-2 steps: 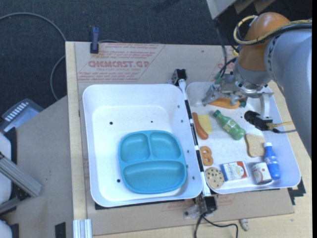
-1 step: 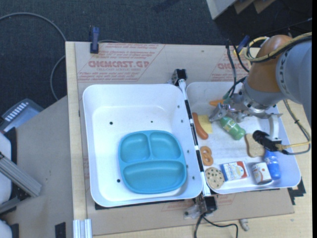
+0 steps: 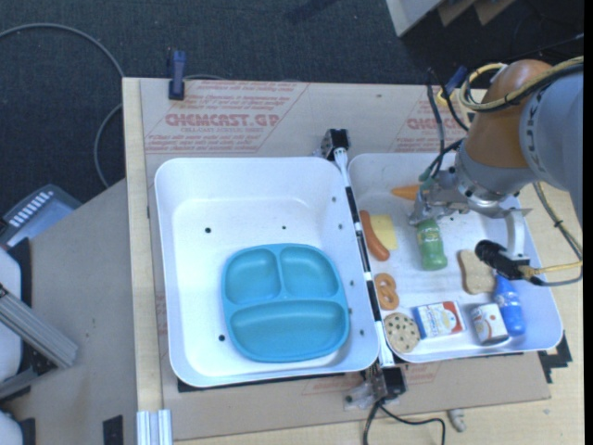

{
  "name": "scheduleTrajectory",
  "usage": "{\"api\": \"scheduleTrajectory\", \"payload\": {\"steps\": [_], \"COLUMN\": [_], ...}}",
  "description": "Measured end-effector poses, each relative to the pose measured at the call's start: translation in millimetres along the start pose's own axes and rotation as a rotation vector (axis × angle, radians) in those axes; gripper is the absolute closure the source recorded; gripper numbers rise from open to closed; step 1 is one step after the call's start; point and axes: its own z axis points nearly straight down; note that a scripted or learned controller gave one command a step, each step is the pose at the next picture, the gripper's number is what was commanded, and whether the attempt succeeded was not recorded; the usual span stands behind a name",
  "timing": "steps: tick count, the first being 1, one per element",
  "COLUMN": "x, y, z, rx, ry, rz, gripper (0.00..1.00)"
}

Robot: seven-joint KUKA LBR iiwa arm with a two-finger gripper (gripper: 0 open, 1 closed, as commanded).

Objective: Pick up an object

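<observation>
Right bin (image 3: pixel 547 327): green bottle (image 3: pixel 431 247) lies near the far middle, directly under the gripper (image 3: pixel 432 209). Gripper: grip state cannot be told, nothing visibly held. Neighbours: carrot (image 3: pixel 405 192) just beyond, hot dog (image 3: pixel 375 235) left. Risk: round bottle rolling away or slipping from an off-centre pinch.

Red print "CHEMCAST GP" on brown board (image 3: pixel 232 114) under bins, upper left of frame; repeated upper right, partly unreadable.
</observation>
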Motion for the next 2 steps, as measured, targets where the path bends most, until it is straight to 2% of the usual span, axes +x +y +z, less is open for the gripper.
{"api": "scheduleTrajectory", "payload": {"steps": [1,2], "x": [41,86], "y": [-55,-59], "z": [-90,-134], "rx": [0.002,0.0], "ry": [0.001,0.0], "rz": [-0.001,-0.002], "gripper": [1.0,1.0]}}
